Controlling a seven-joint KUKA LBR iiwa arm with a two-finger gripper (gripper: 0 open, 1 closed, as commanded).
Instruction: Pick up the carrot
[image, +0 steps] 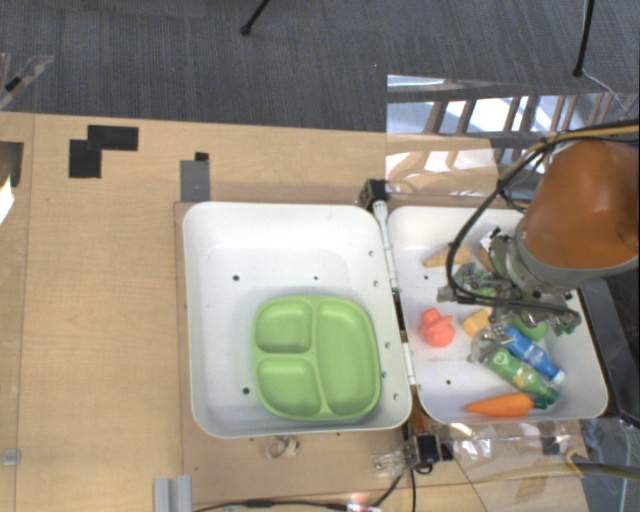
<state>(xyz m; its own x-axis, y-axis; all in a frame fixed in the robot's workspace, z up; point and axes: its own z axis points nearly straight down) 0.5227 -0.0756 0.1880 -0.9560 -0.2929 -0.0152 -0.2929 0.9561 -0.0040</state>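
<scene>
The carrot (499, 406), orange and lying on its side, rests near the front edge of the right bin (420, 235). My gripper (497, 334) hangs over the middle of that bin, behind the carrot and apart from it. It hovers among other items, just above a green and blue bottle (522, 364). The arm's orange band (590, 205) and dark cables hide the bin's right part.
A pink-red toy (435, 328) and a small yellow piece (475, 322) lie left of the gripper. A tan item (437, 260) sits toward the back. The left bin (215, 300) holds a green divided plate (316, 356).
</scene>
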